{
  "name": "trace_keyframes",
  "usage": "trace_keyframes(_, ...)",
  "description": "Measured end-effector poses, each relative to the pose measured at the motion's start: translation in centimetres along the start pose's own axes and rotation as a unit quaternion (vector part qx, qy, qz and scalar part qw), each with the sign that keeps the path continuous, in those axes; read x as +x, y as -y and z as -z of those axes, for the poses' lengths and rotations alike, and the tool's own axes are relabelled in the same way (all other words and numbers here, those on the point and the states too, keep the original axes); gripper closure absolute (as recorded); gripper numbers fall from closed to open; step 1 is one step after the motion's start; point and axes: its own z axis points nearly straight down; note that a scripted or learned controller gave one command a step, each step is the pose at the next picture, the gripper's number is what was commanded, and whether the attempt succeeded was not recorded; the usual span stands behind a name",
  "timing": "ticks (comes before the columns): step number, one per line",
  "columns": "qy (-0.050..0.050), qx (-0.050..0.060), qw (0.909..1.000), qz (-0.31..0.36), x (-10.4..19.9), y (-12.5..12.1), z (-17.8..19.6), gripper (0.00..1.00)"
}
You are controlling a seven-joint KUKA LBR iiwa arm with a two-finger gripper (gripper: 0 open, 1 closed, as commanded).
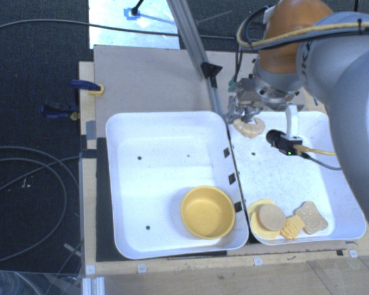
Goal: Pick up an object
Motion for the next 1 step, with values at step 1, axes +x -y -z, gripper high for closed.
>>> trace_keyframes(1,0.0,-0.001,1.0,0.0,5.17,-1.82,1.96,1.0)
